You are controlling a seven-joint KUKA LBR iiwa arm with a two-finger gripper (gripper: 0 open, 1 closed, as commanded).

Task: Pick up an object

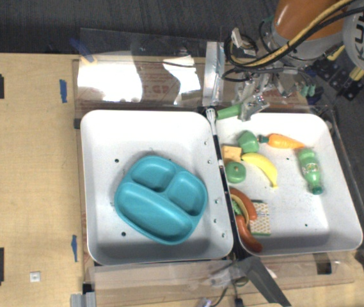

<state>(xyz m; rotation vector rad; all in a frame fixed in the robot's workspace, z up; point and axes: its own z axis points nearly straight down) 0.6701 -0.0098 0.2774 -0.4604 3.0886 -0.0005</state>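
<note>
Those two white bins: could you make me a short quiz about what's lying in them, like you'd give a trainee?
1. True or false: the teal divided plate lies in the left bin.
2. Which thing lies between the carrot and the right bin's right wall?
A. the banana
B. the green bottle
C. the green apple
3. Fill in: the gripper hangs above the right bin's ____ left corner.

Key: 1 true; 2 B; 3 far. The gripper sits over the far rim, above a green piece by the divider; whether it holds anything cannot be told.
</note>
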